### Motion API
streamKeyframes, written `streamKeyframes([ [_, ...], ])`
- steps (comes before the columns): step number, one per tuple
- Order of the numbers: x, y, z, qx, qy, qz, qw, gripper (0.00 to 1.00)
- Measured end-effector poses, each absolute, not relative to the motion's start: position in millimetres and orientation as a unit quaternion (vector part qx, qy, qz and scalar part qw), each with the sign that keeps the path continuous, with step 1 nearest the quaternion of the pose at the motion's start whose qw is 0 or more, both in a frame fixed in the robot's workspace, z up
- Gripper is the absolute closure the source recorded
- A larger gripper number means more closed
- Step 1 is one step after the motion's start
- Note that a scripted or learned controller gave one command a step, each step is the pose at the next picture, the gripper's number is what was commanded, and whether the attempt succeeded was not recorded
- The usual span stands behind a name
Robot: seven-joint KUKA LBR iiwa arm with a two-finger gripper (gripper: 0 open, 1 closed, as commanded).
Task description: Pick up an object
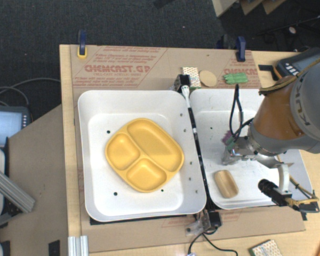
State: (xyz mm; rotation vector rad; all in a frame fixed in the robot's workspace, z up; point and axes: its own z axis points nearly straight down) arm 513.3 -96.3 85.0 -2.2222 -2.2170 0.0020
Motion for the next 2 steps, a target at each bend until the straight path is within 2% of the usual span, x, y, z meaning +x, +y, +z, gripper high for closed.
streamKeyframes([
  [1,515.2,-96,84,-0.707,-0.707,0.0002,0.0,0.0],
  [2,563.5,-94,85,-0.706,-0.708,-0.0012,-0.003,0.0],
])
